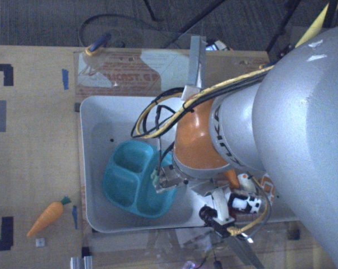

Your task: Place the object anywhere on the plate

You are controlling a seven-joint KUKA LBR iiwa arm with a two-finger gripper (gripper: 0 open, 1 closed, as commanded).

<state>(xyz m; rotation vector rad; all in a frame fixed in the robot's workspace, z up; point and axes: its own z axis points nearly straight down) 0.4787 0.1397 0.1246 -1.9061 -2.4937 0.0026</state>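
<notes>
1. Grey arm (292, 128) with an orange band (197, 142) is reaching in from the right of the frame and covering most of the right half of the picture.
2. Its wrist is hanging over the right part of a shallow white plastic bin (96, 128), which is sitting in the middle of the frame on the tan wooden surface (34, 150).
3. Jaws: the wrist hardware is blocking the gripper, so whether it is released, clenched or grasping anything cannot be told.
4. A teal divided plate (129, 178) with several compartments is lying in the lower left part of the bin, its right edge running under the arm's wrist.
5. A small black-and-white toy figure, possibly a cow (244, 204), is showing at the lower right of the wrist, just beside a small orange piece (232, 178); it is lying off the plate, to the plate's right.
6. An orange toy carrot with a green top (45, 217) is lying on the surface at the lower left of the frame, outside the bin and well apart from the plate.
7. Yellow and black cables (157, 116) are looping from the arm over the upper middle of the bin.
8. Strips of blue tape (65, 78) are sticking to the surface at the upper left of the bin.
</notes>
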